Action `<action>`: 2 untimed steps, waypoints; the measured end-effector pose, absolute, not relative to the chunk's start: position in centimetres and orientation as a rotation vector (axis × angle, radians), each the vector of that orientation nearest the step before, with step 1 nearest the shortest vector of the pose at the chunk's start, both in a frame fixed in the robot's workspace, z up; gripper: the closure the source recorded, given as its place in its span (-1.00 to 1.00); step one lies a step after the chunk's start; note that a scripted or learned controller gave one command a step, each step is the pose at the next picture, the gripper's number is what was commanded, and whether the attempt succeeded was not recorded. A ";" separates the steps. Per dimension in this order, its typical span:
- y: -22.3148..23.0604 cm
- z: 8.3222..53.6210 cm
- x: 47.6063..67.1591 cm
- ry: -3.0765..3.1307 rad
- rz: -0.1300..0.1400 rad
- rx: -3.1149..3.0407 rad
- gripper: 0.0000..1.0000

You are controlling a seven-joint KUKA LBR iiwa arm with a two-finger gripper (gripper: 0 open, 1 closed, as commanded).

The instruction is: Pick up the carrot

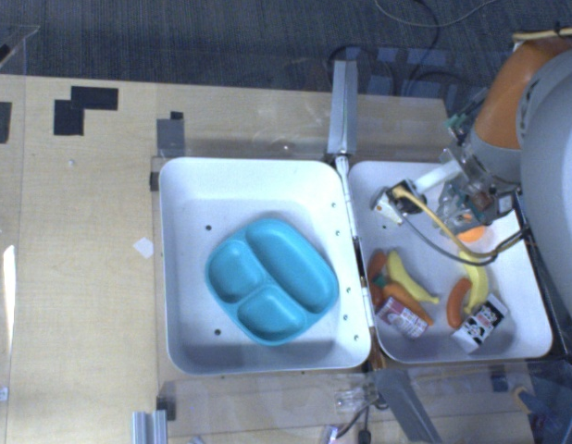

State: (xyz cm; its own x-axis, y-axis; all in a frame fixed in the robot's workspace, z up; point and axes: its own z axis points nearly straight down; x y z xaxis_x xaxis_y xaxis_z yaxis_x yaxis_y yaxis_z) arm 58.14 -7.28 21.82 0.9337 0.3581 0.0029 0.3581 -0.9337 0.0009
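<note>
Just below your gripper (460, 207) lies the carrot (473, 236), possibly touching. Long axis unclear. Can't tell whether the gripper is open or closed.

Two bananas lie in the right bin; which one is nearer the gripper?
The banana on the bin's right side, curving down toward the small black-and-white carton. It lies just below the gripper; the other banana lies further left, above the red packet.

The grey arm reaches in from the right, its gripper (457, 203) lowered, wrist angled left.
</note>
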 end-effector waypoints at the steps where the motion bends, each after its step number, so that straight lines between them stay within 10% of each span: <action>1: -1.1 20.2 50.5 0.324 -0.001 3.127 1.00; 2: 6.0 20.4 48.8 0.836 0.002 3.030 1.00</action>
